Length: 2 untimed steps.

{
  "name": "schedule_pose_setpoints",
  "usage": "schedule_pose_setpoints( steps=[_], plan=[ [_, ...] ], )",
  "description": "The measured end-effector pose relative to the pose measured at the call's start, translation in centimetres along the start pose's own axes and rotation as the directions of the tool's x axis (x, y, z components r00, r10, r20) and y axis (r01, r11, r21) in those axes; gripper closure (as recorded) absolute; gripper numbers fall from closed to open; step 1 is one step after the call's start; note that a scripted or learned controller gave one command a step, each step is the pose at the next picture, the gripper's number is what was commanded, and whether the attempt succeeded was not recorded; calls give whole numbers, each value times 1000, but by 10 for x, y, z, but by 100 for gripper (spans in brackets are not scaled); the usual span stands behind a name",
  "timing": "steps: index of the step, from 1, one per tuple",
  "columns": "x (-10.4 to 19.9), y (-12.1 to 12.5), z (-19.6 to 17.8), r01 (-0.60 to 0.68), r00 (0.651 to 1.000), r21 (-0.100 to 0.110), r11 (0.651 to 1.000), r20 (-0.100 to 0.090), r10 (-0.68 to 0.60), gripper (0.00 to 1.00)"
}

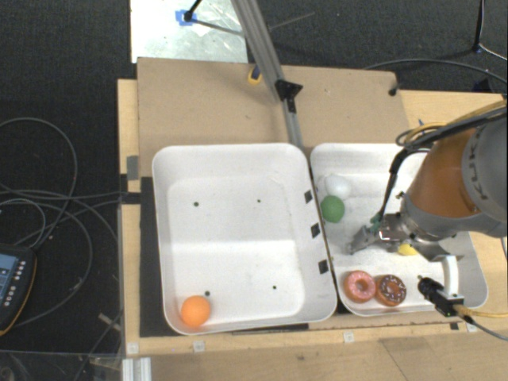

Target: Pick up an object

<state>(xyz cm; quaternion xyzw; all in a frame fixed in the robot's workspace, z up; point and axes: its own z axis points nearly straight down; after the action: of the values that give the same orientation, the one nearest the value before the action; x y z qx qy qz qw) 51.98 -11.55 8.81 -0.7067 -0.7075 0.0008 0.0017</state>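
The arm reaches in from the right over the right bin (373, 159). Its gripper (361, 241) hangs low over the bin's middle. A green ball (332, 209) lies up and to the left of the gripper, with a white ball (338, 186) just behind it. A pink donut (359, 286) and a brown donut (390, 290) lie side by side at the bin's front, below the gripper. A small yellow object (406, 250) peeks out from under the wrist, mostly hidden. Nothing is visibly held by the gripper.
An orange ball (194, 310) rests in the front left corner of the left bin (230, 213). A grey pole (266, 50) slants down to the gap between the bins. Cables lie on the dark floor at left.
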Motion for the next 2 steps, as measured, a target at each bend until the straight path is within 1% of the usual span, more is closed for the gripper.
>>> schedule_pose_setpoints(
  steps=[1, 2],
  plan=[
    [-1, 2, -13, 0, 1000, -6, 1000, 1, 0, 100],
    [-4, -4, -60, 0, 1000, -9, 1000, 2, 0, 100]
  ],
)
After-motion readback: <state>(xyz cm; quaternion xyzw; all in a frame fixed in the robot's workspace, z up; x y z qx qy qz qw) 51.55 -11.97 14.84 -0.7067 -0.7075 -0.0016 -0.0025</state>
